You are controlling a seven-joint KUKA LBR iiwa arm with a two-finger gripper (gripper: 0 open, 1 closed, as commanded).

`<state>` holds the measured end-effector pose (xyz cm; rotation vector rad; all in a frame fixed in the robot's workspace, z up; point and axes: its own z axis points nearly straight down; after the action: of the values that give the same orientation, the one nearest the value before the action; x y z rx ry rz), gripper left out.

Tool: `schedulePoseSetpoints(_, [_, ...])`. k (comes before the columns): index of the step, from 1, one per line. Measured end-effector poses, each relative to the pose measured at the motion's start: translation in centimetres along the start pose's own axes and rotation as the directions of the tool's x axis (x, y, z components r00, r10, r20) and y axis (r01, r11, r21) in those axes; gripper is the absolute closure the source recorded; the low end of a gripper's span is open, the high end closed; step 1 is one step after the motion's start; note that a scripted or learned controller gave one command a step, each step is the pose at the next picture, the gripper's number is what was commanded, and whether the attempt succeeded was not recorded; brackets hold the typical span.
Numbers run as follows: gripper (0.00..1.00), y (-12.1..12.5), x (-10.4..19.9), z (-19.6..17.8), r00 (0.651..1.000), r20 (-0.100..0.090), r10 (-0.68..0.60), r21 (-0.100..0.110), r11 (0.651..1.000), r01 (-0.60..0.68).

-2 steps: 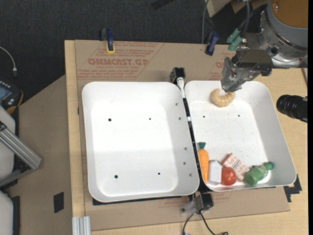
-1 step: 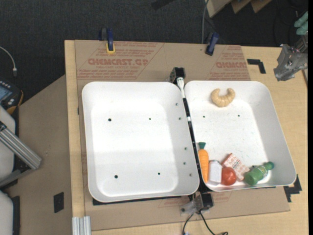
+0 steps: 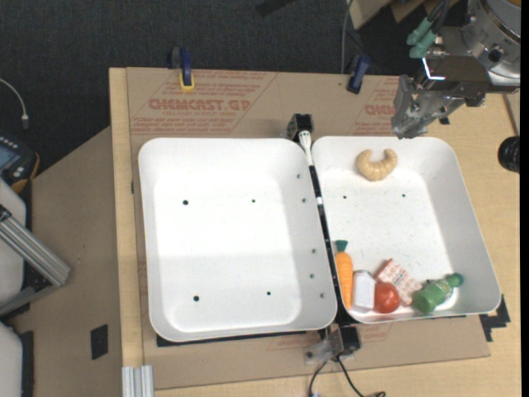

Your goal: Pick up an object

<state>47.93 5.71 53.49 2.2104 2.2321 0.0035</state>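
The claw (image 3: pixel 411 121) hangs over the right bin's (image 3: pixel 463 180) far rim; its spread cannot be told. The croissant (image 3: pixel 377 163) lies just beside it, apart.

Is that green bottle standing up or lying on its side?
Lying on its side. The green bottle rests lengthwise in the right bin's near corner, cap pointing toward the wall.

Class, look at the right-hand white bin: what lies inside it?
Inside the right bin: a croissant near the far edge, and a near-edge cluster of carrot, white block, tomato, patterned packet and green bottle. Whatever lies beneath that cluster is covered.
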Motion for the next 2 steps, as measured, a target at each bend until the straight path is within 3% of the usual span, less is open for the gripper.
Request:
schedulePoseSetpoints(1, [1.00, -0.2, -10.5, 1.6, 1.000, 0.004, 0.021, 0.004, 1.000, -0.021])
schedulePoseSetpoints(2, [1.00, -0.4, -23.8, 8.2, 1.000, 0.003, 0.024, 0.009, 1.000, -0.024])
